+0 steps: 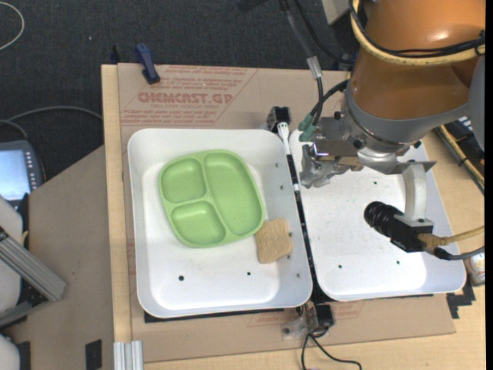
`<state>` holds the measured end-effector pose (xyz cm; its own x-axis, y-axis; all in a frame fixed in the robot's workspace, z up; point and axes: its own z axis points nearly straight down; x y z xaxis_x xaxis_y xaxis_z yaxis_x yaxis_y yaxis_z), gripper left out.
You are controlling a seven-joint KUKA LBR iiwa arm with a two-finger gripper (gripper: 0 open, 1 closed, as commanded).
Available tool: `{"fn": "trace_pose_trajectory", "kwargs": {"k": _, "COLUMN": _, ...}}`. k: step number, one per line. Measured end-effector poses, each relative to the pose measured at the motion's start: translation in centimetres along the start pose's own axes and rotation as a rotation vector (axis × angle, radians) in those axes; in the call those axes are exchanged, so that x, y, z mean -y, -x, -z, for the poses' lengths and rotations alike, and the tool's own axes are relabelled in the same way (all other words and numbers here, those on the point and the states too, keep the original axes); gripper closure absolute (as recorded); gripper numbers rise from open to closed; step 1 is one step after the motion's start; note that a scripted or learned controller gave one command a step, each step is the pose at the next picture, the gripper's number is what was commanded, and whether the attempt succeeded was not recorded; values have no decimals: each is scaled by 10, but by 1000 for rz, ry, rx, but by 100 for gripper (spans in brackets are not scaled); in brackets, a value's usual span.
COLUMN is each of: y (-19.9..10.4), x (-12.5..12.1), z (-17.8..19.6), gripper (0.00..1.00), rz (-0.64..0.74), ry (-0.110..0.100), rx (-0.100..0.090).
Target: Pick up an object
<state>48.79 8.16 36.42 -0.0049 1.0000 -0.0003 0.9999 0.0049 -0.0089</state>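
Glossy and rounded, the orange band on the arm loomed closest to the lens at the far right, with smooth grey metal below it and a black cable looped around its top. Beneath the arm sat two shallow white bins of smooth plastic with rounded corners, side by side on a brown board printed with faded red lettering. A blue clamp gripped the board's far left edge.

The left bin held both loose things. A green plate, matte plastic and oval with softened corners, lay flat in the far half of that bin. Raised ribs split it into three compartments. Touching the plate's near right rim lay a tan square, rough and porous like a sponge or a cracker, slightly turned and close to the bin's right wall.

The right bin showed a white floor flecked with small dark specks.

The arm reached in from the right and bent downward, so its wrist pointed at the far left part of the right bin. The gripper, dull silver metal, hung there just beside the wall shared by the two bins. It was apart from the plate and the tan square. Whether it was clenched or released could not be told, and nothing was seen in its grasp.
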Motion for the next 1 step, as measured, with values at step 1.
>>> {"fn": "trace_pose_trajectory", "kwargs": {"k": 1, "y": -24, "x": 9, "z": 52, "gripper": 100, "rz": -1, "ry": 15, "rx": -3}}
